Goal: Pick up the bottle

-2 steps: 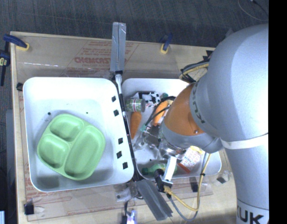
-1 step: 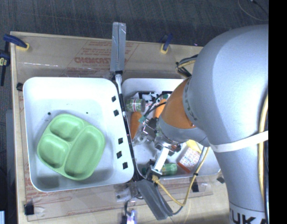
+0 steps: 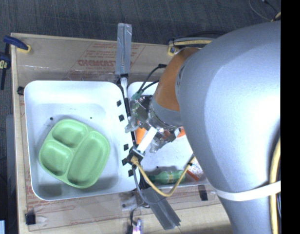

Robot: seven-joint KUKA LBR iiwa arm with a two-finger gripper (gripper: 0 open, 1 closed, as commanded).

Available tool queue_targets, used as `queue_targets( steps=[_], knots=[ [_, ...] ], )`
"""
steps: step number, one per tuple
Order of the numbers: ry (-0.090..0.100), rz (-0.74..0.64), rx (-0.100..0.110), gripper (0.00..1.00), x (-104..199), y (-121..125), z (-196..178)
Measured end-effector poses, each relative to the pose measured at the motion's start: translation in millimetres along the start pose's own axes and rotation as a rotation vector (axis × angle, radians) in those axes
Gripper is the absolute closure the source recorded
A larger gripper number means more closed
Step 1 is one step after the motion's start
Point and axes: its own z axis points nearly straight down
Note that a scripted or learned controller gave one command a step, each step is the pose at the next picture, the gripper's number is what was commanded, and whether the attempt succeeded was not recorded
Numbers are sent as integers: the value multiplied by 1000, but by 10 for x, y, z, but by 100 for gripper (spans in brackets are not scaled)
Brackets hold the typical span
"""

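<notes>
Hand (image 3: 140,126) over right bin (image 3: 178,152), near bottle (image 3: 165,176)

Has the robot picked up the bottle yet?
Not yet, it seems. Done: the tool hangs over the right bin. In hand: nothing I can see. The green bottle lies on its side near that bin's front edge, apart from the tool. Left: go down to the bottle, grip it and lift it.

The arm (image 3: 228,106) hides most of the right bin (image 3: 179,155) and partly the bottle (image 3: 164,175).
</notes>
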Motion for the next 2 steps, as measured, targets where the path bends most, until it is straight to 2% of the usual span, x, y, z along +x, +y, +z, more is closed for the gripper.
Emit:
queue_targets(
  steps=[1,2],
  knots=[
    [-3,206,1,0,598,-655,11],
    [-5,464,-1,0,1158,-1134,691]
  ],
)
